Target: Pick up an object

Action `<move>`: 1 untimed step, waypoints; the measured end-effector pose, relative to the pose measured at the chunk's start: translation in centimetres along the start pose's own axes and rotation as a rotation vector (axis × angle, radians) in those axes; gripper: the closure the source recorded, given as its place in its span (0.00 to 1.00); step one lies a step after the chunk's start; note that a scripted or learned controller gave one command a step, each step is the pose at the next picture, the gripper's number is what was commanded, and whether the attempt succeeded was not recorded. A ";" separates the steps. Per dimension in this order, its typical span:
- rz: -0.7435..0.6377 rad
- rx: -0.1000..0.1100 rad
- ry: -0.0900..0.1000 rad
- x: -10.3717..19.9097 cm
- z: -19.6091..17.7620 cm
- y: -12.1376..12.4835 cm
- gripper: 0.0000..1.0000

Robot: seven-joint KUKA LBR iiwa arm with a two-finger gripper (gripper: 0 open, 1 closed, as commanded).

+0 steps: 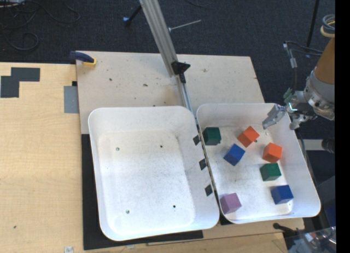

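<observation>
The gripper (pixel 280 116) hangs over the right bin's (pixel 306 205) far edge; whether its fingers are spread I cannot tell. Nearest lies the orange cube (pixel 249 136), apart from the blue cube (pixel 234 154). It looks light, rigid, flat-sided: best pinched across opposite faces.

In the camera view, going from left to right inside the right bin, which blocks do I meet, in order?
Dark green block → purple block → blue block → orange block. The remaining blocks farther right overlap in position.
</observation>
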State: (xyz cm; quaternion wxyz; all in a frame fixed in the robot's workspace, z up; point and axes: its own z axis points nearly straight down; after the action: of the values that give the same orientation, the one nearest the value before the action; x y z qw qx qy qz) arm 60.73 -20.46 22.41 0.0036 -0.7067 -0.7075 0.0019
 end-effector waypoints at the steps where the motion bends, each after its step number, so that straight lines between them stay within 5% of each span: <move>1: -0.003 -0.004 -0.002 0.0 -0.3 0.1 0.00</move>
State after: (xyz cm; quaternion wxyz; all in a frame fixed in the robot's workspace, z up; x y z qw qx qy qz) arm 60.83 -20.44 22.70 0.0014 -0.7056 -0.7086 0.0011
